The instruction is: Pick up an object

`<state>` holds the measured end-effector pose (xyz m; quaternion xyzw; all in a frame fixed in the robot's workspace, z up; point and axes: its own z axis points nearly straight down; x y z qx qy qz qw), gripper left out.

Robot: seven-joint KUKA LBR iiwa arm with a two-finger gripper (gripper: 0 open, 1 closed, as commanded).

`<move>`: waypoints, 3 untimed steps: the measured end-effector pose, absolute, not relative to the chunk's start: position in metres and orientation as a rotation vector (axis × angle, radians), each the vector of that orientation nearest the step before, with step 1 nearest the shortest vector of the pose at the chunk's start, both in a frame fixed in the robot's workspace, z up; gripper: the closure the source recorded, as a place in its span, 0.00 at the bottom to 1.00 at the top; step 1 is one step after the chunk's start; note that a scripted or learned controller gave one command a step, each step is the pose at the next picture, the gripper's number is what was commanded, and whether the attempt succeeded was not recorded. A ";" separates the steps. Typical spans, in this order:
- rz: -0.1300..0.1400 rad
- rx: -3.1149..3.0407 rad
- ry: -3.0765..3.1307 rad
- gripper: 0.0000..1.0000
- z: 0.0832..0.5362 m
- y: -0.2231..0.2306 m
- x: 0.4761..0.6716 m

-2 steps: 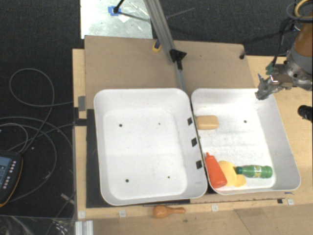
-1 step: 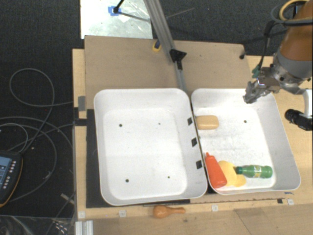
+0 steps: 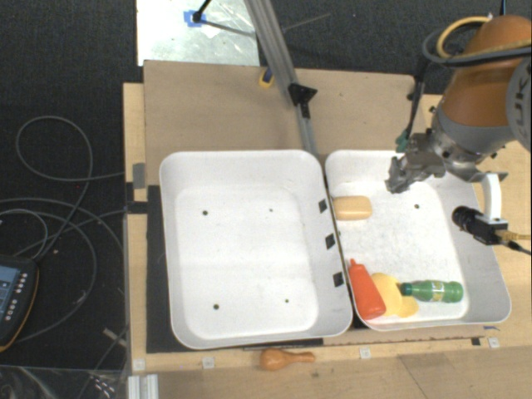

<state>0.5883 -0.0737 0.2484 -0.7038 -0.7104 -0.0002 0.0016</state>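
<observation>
Camera view has the gripper (image 3: 406,175) hanging over the far part of the right bin (image 3: 432,223), dark and blocky under the grey-and-orange arm (image 3: 482,90), and honestly I cannot tell whether it's wide or narrow, or whether anything sits in it. All the pickable stuff is in that right bin. Closest to the gripper is a tan bread-roll-looking block (image 3: 352,208), rounded and matte, long axis running left-right, sitting against the bin's left wall. Down at the near end there's a little cluster: an orange-red bottle (image 3: 365,290) with a tapered top, lying with its long axis roughly along the left wall, narrow end pointing toward the far side; a yellow lumpy piece (image 3: 392,294) touching it on its right; and a green bottle (image 3: 434,290) lying flat, long axis left-right, dark cap end pointing left at the yellow piece. The green one has a pale label band but the writing is too small to read. Everything looks like smooth plastic toy food. The left bin (image 3: 241,248) is glossy white with small dark holes. A brownish pear-shaped thing (image 3: 285,357) lies on the bench in front of the bins.
</observation>
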 end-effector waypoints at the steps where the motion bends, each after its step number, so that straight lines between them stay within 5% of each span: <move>1: -0.003 -2.209 -2.232 1.00 0.245 -0.017 0.561; 3: -0.002 -2.208 -2.231 1.00 0.243 0.070 0.529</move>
